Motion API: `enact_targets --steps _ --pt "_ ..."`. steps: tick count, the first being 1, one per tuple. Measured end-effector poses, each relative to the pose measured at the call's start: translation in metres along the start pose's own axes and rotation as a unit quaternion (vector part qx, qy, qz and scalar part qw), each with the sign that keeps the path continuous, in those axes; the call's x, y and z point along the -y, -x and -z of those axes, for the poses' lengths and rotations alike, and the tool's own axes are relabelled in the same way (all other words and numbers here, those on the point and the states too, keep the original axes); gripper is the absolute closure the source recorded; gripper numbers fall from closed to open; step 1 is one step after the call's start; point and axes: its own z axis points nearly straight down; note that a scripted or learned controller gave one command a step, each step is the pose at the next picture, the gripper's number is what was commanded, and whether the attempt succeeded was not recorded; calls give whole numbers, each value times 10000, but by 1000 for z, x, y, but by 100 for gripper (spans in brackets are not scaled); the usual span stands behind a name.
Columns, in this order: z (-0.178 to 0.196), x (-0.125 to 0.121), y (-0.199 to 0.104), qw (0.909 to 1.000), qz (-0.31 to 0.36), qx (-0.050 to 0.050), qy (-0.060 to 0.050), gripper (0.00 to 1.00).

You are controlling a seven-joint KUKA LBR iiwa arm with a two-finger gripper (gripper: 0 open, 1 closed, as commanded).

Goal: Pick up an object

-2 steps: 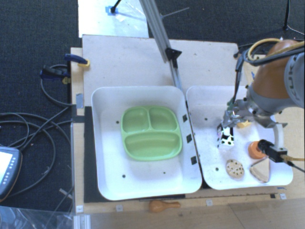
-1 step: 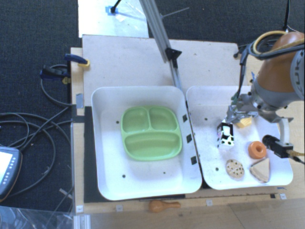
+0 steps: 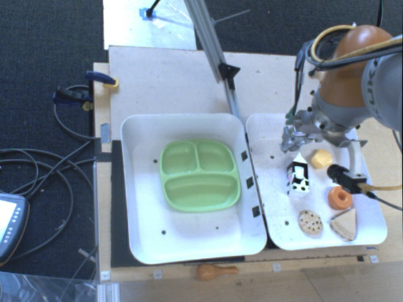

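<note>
I can't tell the jaw state on the grey two-finger gripper [image 3: 293, 137] hovering in the right white bin [image 3: 264, 137], well short of the black-and-white carton [image 3: 298, 177], so closing here likely grabs nothing.

The bench [image 3: 170, 83] is a pale flat board. Two shallow white bins rest on it side by side: the left bin [image 3: 141, 231] and the right bin [image 3: 267, 137], their inner rims touching. A blue clamp [image 3: 101, 78] grips the bench's left edge. A small orange-brown object [image 3: 217, 270] lies on the front edge.
</note>
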Motion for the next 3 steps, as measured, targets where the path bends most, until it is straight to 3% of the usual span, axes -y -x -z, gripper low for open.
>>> enact_targets --steps 3 --pt "14 -66 -140 10000 -3 0 -7 100"
